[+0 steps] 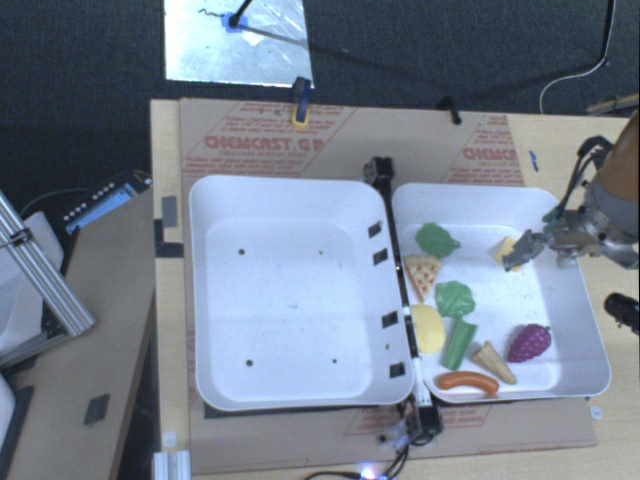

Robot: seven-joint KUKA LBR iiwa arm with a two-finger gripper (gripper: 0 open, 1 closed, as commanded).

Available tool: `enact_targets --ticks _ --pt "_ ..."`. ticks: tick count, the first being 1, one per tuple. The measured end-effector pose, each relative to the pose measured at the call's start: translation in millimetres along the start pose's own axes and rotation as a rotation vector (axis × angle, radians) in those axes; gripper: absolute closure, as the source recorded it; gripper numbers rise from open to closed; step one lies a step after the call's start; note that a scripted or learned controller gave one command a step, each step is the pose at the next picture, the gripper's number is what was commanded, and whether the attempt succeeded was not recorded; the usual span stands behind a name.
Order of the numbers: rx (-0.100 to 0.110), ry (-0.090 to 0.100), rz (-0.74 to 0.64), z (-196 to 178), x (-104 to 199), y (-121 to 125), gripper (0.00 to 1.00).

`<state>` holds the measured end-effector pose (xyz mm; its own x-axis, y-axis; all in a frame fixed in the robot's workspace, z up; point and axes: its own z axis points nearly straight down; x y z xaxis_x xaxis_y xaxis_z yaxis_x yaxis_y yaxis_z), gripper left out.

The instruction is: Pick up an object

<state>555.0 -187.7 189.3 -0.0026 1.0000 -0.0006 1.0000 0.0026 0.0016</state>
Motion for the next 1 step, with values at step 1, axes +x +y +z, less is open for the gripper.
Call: enact_targets --ticks 1 --pt "-0.003 0.0 -0.003 -11.0 0.0 1.0 1.0"
